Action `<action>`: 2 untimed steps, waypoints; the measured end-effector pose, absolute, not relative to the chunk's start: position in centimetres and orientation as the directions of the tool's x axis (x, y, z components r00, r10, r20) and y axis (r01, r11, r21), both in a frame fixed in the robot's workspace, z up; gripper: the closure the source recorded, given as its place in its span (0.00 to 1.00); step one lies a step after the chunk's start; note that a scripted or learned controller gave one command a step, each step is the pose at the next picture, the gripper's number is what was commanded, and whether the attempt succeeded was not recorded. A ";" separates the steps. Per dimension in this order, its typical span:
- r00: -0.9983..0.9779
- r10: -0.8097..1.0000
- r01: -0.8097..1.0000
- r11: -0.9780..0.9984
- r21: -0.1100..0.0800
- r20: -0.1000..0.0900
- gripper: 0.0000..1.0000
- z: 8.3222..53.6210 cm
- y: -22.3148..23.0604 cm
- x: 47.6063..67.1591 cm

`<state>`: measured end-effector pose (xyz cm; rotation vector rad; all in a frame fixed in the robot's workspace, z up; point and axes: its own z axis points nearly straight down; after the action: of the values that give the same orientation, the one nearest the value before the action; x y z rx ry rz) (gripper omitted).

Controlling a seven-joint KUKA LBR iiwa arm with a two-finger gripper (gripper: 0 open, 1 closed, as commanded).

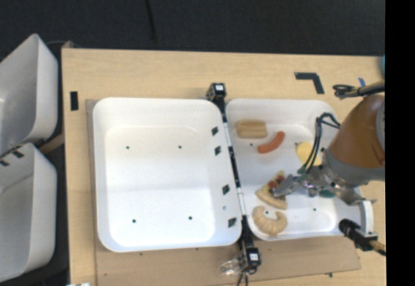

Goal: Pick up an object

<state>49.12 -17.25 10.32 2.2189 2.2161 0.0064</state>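
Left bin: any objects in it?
No. The left bin shows bare white floor, while the bread roll, sausage and croissant all lie in the right bin.

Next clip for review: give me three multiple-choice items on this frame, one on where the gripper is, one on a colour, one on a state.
1. Where is the gripper?
A. Over the left bin
B. Over the right bin
C. Off the bench

2. What colour is the sausage-shaped item in the right bin?
A. Orange-red
B. Blue
C. Black

3. How does the bun-like item lie?
A. Gripped between the fingers
B. Flat on the bin floor, apart from the gripper
C. Outside the bins

Answers:
1 B, it sits low among the items there.
2 A, its hue is plain.
3 B, it lies near the far wall.
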 end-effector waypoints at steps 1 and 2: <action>-0.011 1.000 1.000 0.011 -0.004 0.026 0.00 10.3 -20.7 49.3; -0.006 1.000 1.000 0.006 0.009 0.006 1.00 11.5 -21.3 49.4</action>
<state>49.41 -21.29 11.46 2.2134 2.2265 0.0169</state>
